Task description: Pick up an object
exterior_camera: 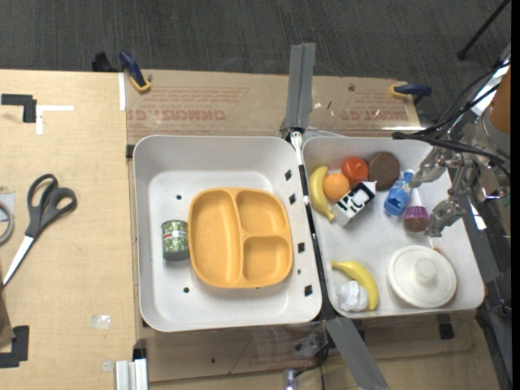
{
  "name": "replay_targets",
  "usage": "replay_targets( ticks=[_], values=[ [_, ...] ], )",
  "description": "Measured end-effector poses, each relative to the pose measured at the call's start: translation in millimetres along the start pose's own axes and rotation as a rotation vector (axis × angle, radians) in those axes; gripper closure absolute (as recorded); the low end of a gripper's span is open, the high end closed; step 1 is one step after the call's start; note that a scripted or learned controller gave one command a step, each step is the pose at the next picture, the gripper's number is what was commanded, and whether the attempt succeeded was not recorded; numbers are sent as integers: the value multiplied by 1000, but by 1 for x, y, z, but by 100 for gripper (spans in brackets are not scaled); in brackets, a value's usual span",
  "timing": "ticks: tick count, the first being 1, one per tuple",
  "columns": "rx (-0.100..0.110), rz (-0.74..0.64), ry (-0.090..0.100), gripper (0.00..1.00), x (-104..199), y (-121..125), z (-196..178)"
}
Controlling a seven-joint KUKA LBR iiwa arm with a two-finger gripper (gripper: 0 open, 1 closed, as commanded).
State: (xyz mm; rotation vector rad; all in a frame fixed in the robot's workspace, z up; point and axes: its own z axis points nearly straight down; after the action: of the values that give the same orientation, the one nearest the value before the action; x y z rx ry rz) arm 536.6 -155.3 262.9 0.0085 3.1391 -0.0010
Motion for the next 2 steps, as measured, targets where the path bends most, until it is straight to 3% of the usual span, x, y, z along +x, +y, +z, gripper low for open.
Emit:
replay_targets(
  ticks=[1,2],
  values=[
    [1,34,-3,0,-50,-67,149],
    [1,70,-5,0,-64,-65,168]
  ],
)
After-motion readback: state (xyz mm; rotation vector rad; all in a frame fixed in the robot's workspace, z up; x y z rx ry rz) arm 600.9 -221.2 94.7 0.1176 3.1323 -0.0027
